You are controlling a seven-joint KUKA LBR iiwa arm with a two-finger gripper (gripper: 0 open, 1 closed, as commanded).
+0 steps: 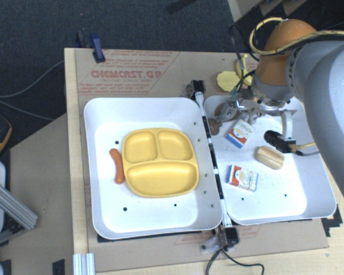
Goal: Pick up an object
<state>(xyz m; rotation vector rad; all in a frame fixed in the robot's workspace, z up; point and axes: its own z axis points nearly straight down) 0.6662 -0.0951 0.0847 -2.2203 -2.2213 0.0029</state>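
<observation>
arm low over the right bin [309, 208]
gripper [247, 114] sits just above a small red, white and blue carton [239, 134], near its top edge; whether its grip is open or shut, i cannot tell.

Grey arm [327, 79], orange band [278, 50], yellow cable loop [264, 30], metal claw [246, 109].

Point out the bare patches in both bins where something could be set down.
Left bin: bare floor along its near edge, below the yellow divided plate, and above the plate. Right bin: bare near corner, below the small carton. Crowded: its far end, around the gripper, second carton and tan block.
</observation>
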